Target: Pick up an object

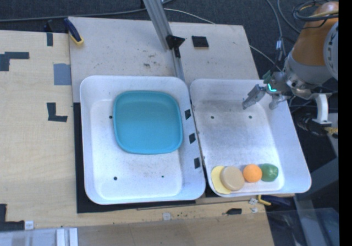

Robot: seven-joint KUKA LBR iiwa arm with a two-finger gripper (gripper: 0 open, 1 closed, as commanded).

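overhead shot: gripper [264, 98] hovers over right bin's [236, 135] far edge, fingers apart, holding nothing. orange ball [252, 173] w/ green, tan, yellow items sits at near edge. approach step, prob; next: travel there, descend.

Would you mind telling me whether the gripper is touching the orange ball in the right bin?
Apart. The camera view shows the gripper over the bin's far end, while the orange ball lies at its near edge, bare bin floor between them.
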